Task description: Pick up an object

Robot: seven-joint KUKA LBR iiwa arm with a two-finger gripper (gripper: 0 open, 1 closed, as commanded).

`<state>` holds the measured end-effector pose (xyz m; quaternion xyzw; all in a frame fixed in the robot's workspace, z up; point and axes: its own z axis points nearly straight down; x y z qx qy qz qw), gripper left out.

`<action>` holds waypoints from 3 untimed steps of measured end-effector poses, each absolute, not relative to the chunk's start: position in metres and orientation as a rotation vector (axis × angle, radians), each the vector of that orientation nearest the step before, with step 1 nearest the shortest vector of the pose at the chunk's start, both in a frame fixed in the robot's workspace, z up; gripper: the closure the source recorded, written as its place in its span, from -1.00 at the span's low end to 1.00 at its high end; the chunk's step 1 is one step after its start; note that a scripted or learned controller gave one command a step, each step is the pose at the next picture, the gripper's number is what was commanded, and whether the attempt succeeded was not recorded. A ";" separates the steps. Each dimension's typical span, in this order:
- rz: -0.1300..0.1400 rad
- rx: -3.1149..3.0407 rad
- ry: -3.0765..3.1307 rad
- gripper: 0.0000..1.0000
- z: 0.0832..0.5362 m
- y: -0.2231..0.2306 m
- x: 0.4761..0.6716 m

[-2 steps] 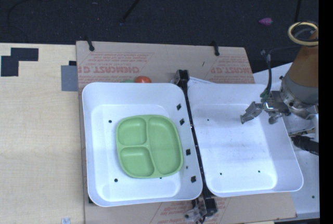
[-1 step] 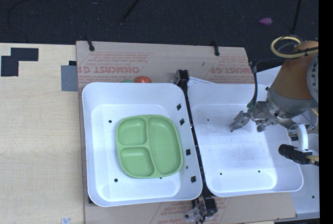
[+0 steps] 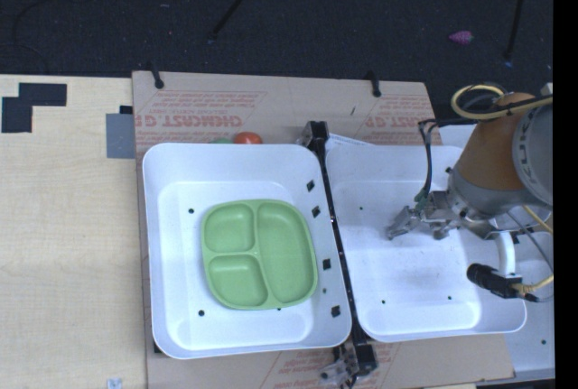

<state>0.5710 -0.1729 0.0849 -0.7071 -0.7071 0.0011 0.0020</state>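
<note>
I took the green divided plate (image 3: 259, 254) as my landmark. It lay flat in the middle of the left bin (image 3: 172, 198), the only object I could see to pick up. Both bins sat side by side on a cardboard sheet (image 3: 271, 107) over the tabletop (image 3: 63, 225), probably to keep them from sliding. The right bin (image 3: 406, 306), just right of the plate's bin and touching it along a clipped seam, looked bare where I could see its floor.

The arm (image 3: 506, 152) reached in from well to the right of the plate, its grey body and orange band hanging over the right bin's far side. The gripper (image 3: 415, 223) was low over that bin's floor, pointing toward the plate but well apart from it, the seam between them. I could not tell whether it was spread or pressed together; nothing showed in it.

A small red thing (image 3: 247, 139) sat just beyond the plate's bin, outside its rim. I judged the pick not yet begun.
</note>
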 end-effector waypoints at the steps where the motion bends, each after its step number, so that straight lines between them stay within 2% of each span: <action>1: 0.001 -2.222 -2.218 1.00 0.098 -0.174 0.572; 2: -0.001 -2.224 -2.220 1.00 0.147 -0.183 0.570; 3: -0.002 -2.222 -2.224 1.00 0.202 -0.184 0.581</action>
